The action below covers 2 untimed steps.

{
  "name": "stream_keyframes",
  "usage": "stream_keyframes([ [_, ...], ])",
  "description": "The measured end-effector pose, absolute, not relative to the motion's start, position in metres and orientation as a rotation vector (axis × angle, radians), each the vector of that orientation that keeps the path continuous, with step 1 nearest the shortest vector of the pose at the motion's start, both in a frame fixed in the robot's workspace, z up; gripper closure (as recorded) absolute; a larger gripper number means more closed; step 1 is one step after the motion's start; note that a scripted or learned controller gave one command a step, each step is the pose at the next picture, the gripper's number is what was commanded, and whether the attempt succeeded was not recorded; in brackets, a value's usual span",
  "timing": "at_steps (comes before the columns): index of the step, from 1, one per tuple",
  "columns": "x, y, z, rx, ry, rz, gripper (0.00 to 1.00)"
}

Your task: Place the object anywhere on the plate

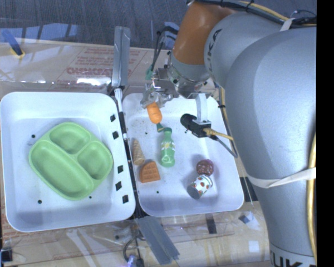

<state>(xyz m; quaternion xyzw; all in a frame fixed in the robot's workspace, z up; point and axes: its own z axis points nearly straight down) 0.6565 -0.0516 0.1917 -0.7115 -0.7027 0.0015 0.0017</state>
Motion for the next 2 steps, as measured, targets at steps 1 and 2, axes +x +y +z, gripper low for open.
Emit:
stream_keyframes([
  [1, 0.564, 0.01, 0.191, -1.963, -2.447, 0.005, 1.0],
  [2, 0.541, 0.102, 0.203, -1.957, -2.455, 0.004, 1.0],
])
